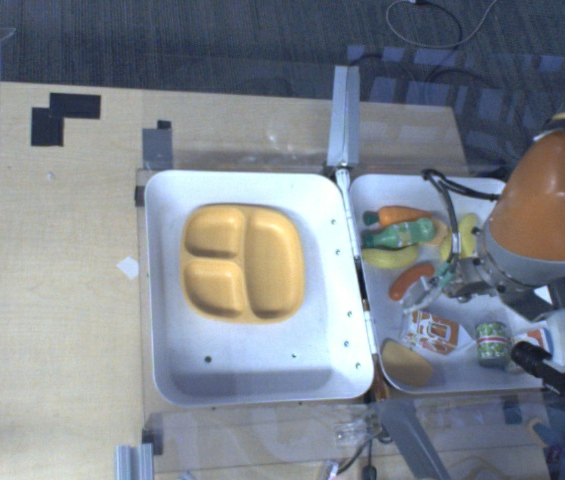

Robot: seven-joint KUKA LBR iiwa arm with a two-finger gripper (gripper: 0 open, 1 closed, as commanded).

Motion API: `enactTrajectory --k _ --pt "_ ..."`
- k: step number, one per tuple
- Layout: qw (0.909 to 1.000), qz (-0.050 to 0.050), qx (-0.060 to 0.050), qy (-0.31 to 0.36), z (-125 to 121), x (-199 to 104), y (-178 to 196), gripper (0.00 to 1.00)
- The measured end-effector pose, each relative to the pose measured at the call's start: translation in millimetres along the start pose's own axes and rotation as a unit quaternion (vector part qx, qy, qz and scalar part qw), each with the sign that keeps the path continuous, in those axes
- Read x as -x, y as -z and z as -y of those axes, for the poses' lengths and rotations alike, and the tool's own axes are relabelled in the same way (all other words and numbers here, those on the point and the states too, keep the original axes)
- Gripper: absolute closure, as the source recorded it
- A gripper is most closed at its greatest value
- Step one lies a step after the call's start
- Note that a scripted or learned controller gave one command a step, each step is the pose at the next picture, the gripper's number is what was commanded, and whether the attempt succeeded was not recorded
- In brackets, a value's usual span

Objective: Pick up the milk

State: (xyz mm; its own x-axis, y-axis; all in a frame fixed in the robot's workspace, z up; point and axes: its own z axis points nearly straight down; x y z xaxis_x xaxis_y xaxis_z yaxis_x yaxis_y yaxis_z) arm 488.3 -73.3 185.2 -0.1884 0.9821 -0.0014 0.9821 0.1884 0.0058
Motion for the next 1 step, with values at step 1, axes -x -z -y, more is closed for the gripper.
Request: enactTrajectory --k 1 --pt "1.0000 0.000 0.000 0.000 0.0 -0.1 0.0 0.00"
